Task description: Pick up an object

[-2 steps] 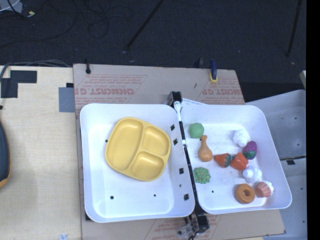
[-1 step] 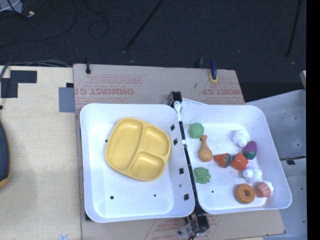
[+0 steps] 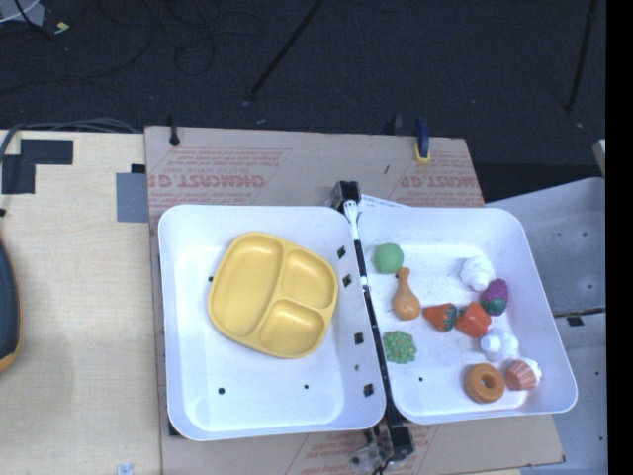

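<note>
Two white bins side by side, seen from above. You cannot tell from this view how the gripper stands, wide or narrow, so places are given by the bins instead.

Left bin [image 3: 203,399]: you see one yellow divided plate [image 3: 272,295] lying flat, toward the far half.

Right bin [image 3: 435,389]: you find the candidate objects here. A green ball [image 3: 389,257] lies near the dividing wall, with an orange drumstick [image 3: 406,297] just below it and a green broccoli piece [image 3: 399,346] lower still. A white piece [image 3: 477,269] and a purple piece [image 3: 495,295] sit toward the right wall. Two red-orange pieces [image 3: 457,318] lie between them and the drumstick. A brown doughnut [image 3: 485,383] and a pink cupcake [image 3: 521,373] rest side by side in the near right corner.
</note>
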### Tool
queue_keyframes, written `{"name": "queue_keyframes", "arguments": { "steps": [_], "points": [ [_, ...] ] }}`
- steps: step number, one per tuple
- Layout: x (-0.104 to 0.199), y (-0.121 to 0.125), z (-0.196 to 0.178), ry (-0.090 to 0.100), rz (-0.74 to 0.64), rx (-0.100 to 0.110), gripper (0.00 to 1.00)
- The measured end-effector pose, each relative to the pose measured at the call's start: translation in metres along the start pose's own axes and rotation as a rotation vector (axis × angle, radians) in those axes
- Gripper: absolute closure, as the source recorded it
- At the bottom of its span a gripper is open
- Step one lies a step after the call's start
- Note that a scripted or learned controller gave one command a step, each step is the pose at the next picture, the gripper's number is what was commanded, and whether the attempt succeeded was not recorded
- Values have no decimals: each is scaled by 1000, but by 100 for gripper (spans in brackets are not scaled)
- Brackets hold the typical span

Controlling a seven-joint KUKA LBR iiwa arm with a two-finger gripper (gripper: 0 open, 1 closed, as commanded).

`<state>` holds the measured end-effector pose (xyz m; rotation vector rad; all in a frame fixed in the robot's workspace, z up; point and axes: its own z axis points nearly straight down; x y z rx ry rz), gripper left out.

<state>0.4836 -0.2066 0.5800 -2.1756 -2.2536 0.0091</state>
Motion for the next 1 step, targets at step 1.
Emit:
{"name": "queue_keyframes", "arguments": {
  "steps": [1],
  "points": [
    [46,-6,60,1,33,-3,100]
  ]
}}
